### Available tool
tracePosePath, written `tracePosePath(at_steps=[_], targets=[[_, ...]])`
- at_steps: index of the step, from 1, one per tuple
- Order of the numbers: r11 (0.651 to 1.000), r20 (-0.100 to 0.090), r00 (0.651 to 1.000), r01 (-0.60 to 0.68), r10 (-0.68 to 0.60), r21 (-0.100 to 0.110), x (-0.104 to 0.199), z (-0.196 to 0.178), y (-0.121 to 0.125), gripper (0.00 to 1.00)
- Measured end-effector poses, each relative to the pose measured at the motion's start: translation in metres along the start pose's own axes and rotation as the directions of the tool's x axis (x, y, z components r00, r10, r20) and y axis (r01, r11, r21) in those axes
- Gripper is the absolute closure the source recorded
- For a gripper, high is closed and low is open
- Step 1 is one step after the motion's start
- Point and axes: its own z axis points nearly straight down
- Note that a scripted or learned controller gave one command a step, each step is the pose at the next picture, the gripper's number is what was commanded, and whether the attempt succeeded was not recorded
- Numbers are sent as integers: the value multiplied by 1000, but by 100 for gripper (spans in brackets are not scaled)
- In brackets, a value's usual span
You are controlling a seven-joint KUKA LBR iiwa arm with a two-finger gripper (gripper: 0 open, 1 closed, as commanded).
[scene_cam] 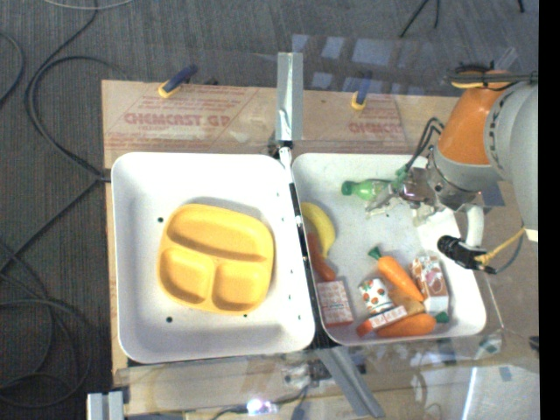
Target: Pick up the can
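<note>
The can (376, 294) is small, with a white label showing red fruit. It stands near the front of the right bin (455, 318), between a red packet (333, 302) and two carrots (399, 276). My gripper (388, 198) hangs over the back of the same bin, well behind the can and apart from it. Its tip is right beside a green bottle (356, 187) that lies pointing left. Whether the bottle is touched I cannot tell.
A banana (320, 226) lies by the right bin's left wall. A small carton (431, 280) sits right of the carrots. The left bin (131, 234) holds a yellow divided tray (216, 255). A black cable end (459, 250) hangs off the arm.
</note>
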Motion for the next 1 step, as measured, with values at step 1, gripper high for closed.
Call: tracePosePath(at_steps=[1], targets=[[979,0,982,-190,191,77,-7,22,49,0]])
